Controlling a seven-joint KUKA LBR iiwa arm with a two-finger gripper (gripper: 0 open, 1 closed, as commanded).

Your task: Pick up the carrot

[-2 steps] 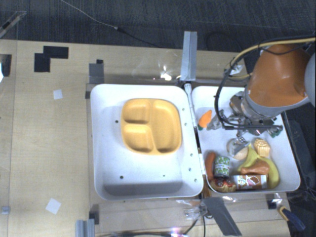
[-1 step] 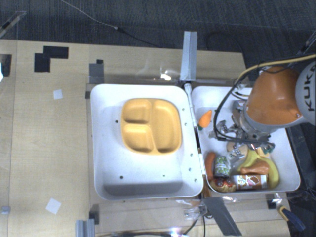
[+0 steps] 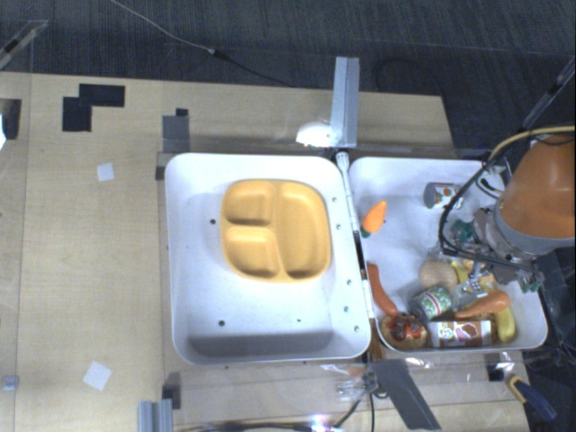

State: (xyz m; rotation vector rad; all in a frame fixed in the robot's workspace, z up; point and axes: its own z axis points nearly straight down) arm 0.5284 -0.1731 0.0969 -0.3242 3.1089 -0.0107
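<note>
A small orange carrot (image 3: 374, 215) with a green tip lies in the right bin (image 3: 405, 183), close to its left wall and apart from the other items. My gripper (image 3: 475, 268) hangs low over the pile of items at the bin's front right, under the orange band of the arm (image 3: 538, 196). It is well to the right of the carrot, and cables and the wrist cover much of it.
The left bin (image 3: 193, 268) bears a yellow divided plate (image 3: 274, 229). At the right bin's front lie a red sausage-like piece (image 3: 380, 290), a green-labelled can (image 3: 435, 301), a long orange item (image 3: 484, 305), a bottle (image 3: 461, 333) and a yellow piece (image 3: 507, 326).
</note>
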